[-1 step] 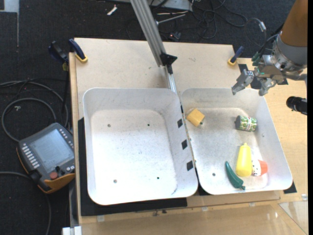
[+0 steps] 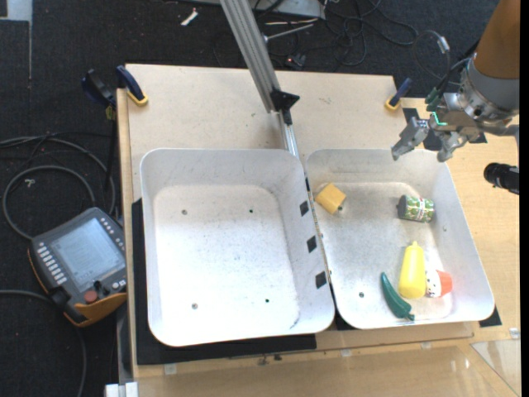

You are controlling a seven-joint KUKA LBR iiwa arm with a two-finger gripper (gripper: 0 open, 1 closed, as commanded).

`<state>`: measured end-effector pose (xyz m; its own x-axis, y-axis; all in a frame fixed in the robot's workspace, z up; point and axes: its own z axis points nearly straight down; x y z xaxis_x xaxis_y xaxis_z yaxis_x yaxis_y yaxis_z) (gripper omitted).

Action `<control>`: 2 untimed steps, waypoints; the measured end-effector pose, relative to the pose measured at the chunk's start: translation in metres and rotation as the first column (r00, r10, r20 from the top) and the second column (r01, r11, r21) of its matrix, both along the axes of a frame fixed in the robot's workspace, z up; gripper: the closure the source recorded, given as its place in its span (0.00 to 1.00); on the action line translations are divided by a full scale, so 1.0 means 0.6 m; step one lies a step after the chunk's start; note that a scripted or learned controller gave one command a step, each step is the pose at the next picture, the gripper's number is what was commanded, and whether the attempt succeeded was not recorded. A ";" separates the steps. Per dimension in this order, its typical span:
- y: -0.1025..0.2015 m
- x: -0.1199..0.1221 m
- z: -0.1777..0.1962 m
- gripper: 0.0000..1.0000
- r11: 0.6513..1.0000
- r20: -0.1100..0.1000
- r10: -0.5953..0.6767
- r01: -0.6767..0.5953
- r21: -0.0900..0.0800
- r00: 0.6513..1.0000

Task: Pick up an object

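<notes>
Your bench [image 2: 207,106] carries two white bins; the right bin [image 2: 463,222] holds a yellow block [image 2: 331,198] at ten o'clock and a small can [image 2: 416,209] at two. Your gripper [image 2: 426,143] hangs spread wide, holding nothing, over the bin's twelve o'clock rim.

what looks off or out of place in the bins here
Nothing stands out. The yellow block, green can, yellow bottle, green piece and small figure lie loose in the right bin, nothing spilled.
</notes>
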<state>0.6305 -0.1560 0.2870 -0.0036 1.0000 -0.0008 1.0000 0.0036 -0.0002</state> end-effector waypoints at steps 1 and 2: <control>0.011 0.001 -0.076 0.00 1.000 -0.004 -0.001 0.001 0.001 1.000; 0.004 -0.013 -0.174 0.00 1.000 -0.006 -0.005 0.005 0.001 1.000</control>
<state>0.6225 -0.1534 0.1826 0.0012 1.0000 0.0006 1.0000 -0.0012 -0.0067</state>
